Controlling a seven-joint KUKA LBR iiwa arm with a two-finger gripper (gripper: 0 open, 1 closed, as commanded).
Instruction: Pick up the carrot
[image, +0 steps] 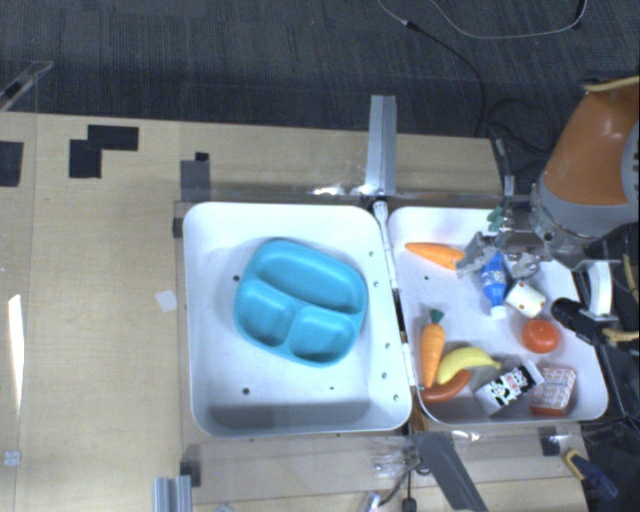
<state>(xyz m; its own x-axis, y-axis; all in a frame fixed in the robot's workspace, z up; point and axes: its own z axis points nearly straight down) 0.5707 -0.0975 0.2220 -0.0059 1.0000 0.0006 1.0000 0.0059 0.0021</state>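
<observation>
Reaching in from the right, the grey arm with its orange band (598, 140) is hanging over the upper part of the right bin (440, 222), its top and right side running off the frame. The gripper (500, 250) is sitting low among the clutter there, and its metal parts are blurring into a blue-and-white tube (492, 280) just below it; I cannot tell how the gripper is set or whether it has hold of anything.

Two carrots are lying in this bin. One carrot (433, 254) is lying flat near the bin's upper left, its thick end seeming to touch the gripper's metal. A second carrot (431, 349) is resting against the left wall, leaf end up, touching a banana (466, 359). Under the banana a dark reddish piece (448, 387) is partly hiding.

The lower right corner is crowding up: a black-and-white patterned carton (509, 387), a pinkish packet (554, 390), a tomato (541, 335) and a small white cylinder (524, 297) are sitting close together. Open white floor is showing mainly in the bin's middle.

The left bin (210, 320) is holding a blue divided plate (299, 300), with bare room along its near edge.
</observation>
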